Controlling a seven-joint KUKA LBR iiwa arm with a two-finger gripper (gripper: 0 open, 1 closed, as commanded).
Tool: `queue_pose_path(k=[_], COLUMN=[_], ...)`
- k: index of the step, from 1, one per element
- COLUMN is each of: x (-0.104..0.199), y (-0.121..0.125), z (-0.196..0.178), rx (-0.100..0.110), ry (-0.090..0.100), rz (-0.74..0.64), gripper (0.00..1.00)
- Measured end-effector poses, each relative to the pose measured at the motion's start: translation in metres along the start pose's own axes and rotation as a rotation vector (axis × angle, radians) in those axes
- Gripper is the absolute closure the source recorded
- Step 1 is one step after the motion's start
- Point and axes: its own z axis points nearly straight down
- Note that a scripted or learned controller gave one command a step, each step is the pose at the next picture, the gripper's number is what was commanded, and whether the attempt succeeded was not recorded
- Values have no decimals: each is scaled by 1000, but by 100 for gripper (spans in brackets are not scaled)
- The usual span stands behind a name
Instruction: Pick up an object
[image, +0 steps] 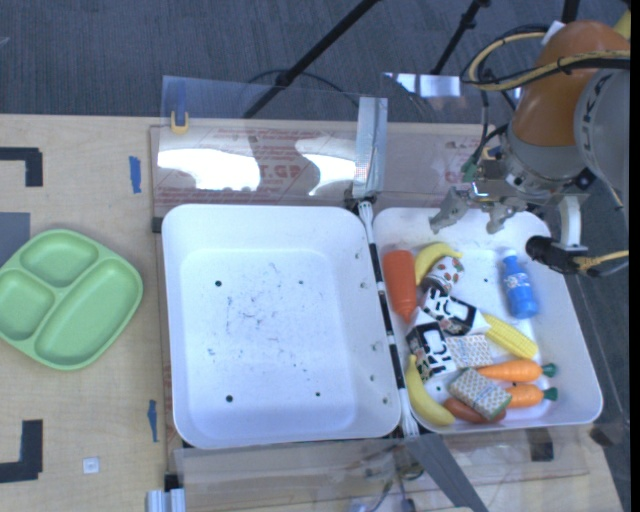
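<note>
grey arm with orange band, entering from my screen's right; gripper (472, 207) poised over the far end of the right bin (585, 375). fingers spread, nothing between them.

right bin, contents as i log them: blue bottle (517, 285), near the far right side, upright-ish; long orange-red piece (399, 282) along the left wall; banana (434, 261) just beside it; black-and-white item (446, 308) mid-bin; corn cob (508, 335); two carrots (514, 372) and a sponge-like block (480, 392) at the near end.

left bin (200, 225): white, scuffed. green divided plate (66, 297) on the bench (80, 430), well apart.

key relation: the banana lies closest, just nearward of the fingertips and slightly left, its long axis curving toward the near edge. i judge a short descent toward me would meet it; the finger line should cross that curve, not follow it.
</note>
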Motion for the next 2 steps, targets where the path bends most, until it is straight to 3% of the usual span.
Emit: queue_pose_path(k=[1, 2], x=[-3, -4], y=[-34, -32], z=[91, 77], rx=[-6, -13], ry=[-1, 0], rz=[35, 39], gripper=[0, 100])
